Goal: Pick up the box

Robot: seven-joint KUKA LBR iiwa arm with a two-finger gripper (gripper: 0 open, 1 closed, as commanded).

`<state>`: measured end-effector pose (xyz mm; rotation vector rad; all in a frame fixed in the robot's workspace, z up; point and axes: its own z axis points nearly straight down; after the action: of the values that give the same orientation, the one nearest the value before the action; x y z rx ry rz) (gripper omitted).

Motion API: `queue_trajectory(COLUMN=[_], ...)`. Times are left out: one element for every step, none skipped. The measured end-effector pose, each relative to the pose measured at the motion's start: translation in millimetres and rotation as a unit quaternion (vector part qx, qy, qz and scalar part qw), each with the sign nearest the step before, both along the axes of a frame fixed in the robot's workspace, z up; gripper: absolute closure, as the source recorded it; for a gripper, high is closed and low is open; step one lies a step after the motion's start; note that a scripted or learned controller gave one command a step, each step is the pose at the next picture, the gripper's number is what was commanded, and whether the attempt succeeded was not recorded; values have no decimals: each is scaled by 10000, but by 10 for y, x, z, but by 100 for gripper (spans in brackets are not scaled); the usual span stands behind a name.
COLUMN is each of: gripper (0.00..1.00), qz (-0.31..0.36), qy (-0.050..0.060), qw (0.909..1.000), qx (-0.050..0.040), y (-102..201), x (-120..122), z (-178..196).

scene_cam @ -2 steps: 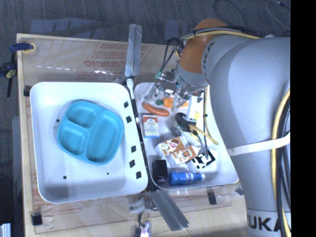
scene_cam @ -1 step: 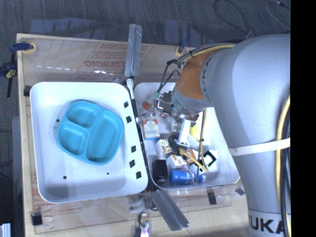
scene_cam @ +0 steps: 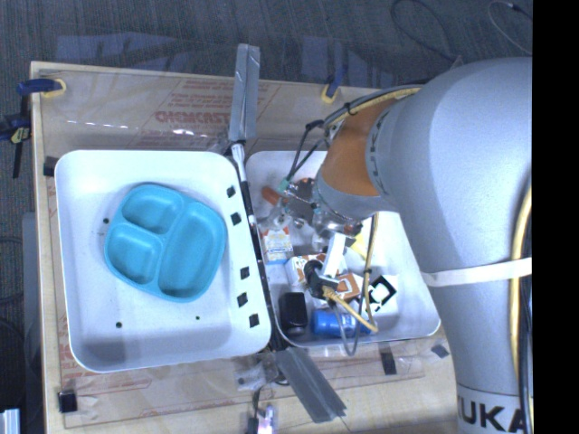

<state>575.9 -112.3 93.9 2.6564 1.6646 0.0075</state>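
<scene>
Across pale wooden surface [scene_cam: 136,107], ringed by grey carpet [scene_cam: 136,7] — left bin [scene_cam: 72,242] with blue tray [scene_cam: 167,242]. Down in right bin [scene_cam: 412,306], claw [scene_cam: 291,202] just beside box [scene_cam: 277,242] — grip state impossible to tell.

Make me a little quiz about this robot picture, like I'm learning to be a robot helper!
1. True or false: the blue tray lies in the left-hand bin of the view.
2. Which bin does the arm reach over? A: the one with the tray. B: the crowded bin. C: neither.
3. Fill in: the band above the arm's wrist is coloured ____.
Key: 1 true; 2 B; 3 orange.
</scene>
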Motion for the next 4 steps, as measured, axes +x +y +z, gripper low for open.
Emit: queue_trajectory(gripper=[100, 100, 100, 100], qz=[21, 956, 1698, 1506], qy=[5, 66, 24, 64], qw=[10000, 9954, 9855, 9886], qx=[6, 17, -8, 16], y=[4, -462, -75, 361], x=[12, 1, 46, -275], z=[75, 382, -1, 952])
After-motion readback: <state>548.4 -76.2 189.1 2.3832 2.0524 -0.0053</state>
